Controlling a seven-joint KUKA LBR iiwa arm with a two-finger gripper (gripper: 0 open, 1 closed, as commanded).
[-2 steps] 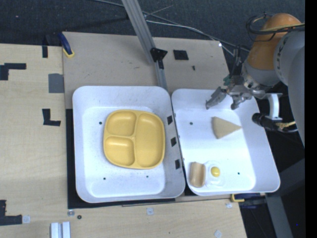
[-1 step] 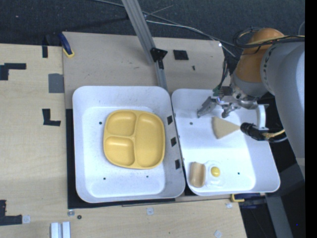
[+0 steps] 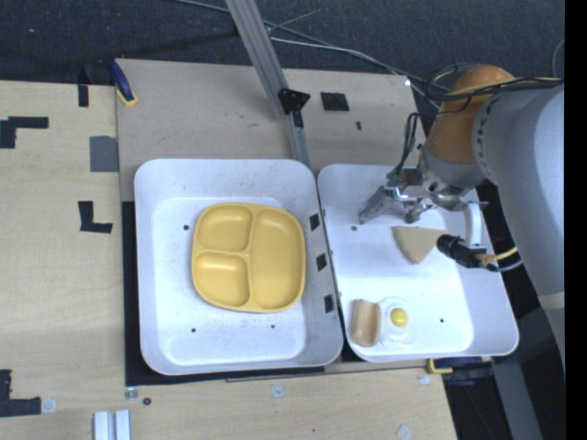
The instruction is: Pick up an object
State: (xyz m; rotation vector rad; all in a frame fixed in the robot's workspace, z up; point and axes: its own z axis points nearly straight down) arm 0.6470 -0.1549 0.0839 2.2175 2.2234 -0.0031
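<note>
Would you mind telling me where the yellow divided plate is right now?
The yellow divided plate lies flat in the middle of the left bin in the camera view, across the divider from the bread slice and fried egg in the right bin.

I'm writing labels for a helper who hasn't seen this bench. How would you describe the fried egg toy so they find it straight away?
Start at the right bin, the one the arm reaches over. Look along its near edge for the fried egg: a small white piece with a round yellow yolk in the middle. It lies right beside a tan bread-like piece, and its white rim and bright yolk set it apart from that and from the tan wedge further up.
</note>
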